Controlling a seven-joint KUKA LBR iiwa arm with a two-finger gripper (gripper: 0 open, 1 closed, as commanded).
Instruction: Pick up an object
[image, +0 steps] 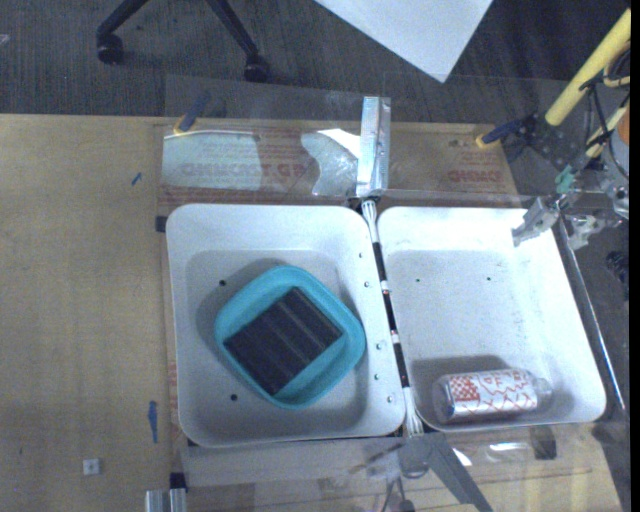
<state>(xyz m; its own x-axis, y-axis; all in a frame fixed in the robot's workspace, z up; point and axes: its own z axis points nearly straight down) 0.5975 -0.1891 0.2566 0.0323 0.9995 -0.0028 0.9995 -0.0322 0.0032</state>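
my hand (528, 228) at right bin's (560, 300) far corner, grip unclear | target can (493, 393) near front wall | approach from above, straddle its sides

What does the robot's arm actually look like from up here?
Little of it is in frame. At the right edge, a small grey metal gripper pokes over the far corner of the right bin, with dark brackets and thin cables bunched behind it. A yellow rod slants above that; whether it belongs to the arm is unclear.
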